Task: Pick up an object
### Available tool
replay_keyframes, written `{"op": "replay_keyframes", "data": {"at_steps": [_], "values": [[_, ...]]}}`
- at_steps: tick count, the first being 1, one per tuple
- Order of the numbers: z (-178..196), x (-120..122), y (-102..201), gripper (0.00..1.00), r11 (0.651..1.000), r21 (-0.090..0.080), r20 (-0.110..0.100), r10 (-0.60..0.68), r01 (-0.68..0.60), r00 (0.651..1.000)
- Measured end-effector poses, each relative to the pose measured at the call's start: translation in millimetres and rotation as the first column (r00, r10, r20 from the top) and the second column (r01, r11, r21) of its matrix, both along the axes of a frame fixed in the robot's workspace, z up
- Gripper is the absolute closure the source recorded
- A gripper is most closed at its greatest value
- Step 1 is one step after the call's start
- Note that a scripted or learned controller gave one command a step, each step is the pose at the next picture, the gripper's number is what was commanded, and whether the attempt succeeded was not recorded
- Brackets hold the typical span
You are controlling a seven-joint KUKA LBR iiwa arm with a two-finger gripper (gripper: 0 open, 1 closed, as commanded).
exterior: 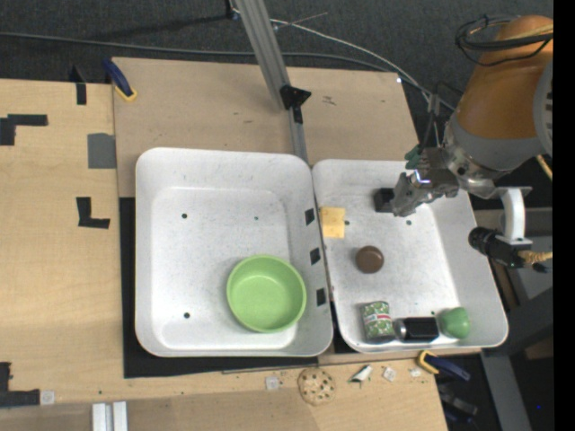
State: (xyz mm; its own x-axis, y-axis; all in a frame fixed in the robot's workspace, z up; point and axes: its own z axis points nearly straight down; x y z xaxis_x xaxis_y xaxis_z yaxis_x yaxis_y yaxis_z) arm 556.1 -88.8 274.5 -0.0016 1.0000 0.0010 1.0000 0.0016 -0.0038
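My gripper (402, 199) hangs over the back of the right bin (467, 241), above bare floor, with nothing visible between its fingers. In that bin lie a yellow block (333, 222) by the left wall, a brown ball (369, 259) near the middle, and along the front a green-labelled can (376, 321), a black object (417, 329) and a green round piece (455, 322). The brown ball sits in front of the gripper and to its left. A green bowl (265, 293) stands in the left bin (171, 241).
A slanted metal pole (269, 52) rises behind the seam between the bins. A cookie-like disc (313, 386) and small scraps lie on the bench in front of the bins. A black-and-white fixture (503, 236) sticks out beside the right bin's right rim.
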Motion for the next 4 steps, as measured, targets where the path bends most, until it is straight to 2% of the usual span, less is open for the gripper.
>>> {"op": "replay_keyframes", "data": {"at_steps": [3,4], "values": [[-159.9,-2.3,-6.6,0.0,1.0,0.0,-0.009,-0.002,0.002,1.0],[-146.5,-1.4,-5.9,1.0,1.0,0.002,-0.007,-0.002,0.002,1.0]]}}
